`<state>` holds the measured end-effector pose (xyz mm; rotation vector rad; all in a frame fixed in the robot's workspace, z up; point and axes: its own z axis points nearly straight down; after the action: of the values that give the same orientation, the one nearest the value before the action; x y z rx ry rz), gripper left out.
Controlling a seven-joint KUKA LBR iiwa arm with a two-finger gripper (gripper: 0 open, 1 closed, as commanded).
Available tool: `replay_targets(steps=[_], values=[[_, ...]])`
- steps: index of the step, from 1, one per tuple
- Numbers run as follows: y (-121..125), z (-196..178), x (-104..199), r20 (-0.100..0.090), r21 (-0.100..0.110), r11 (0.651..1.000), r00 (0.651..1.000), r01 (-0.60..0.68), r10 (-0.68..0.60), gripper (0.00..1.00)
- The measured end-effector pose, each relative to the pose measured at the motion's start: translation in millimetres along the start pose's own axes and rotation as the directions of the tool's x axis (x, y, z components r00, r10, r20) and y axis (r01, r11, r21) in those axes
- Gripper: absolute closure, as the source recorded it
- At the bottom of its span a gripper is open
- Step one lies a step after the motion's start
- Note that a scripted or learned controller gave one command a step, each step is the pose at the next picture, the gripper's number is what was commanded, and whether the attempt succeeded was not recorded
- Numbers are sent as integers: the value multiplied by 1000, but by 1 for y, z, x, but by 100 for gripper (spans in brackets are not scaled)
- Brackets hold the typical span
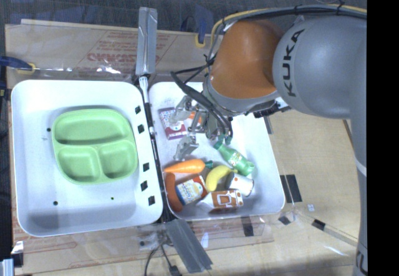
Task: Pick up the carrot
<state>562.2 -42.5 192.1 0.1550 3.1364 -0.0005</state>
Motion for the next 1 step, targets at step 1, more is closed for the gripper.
replay_targets(steps=[1], values=[[1,-34,-20,1,0,996,996,-93,93,0]])
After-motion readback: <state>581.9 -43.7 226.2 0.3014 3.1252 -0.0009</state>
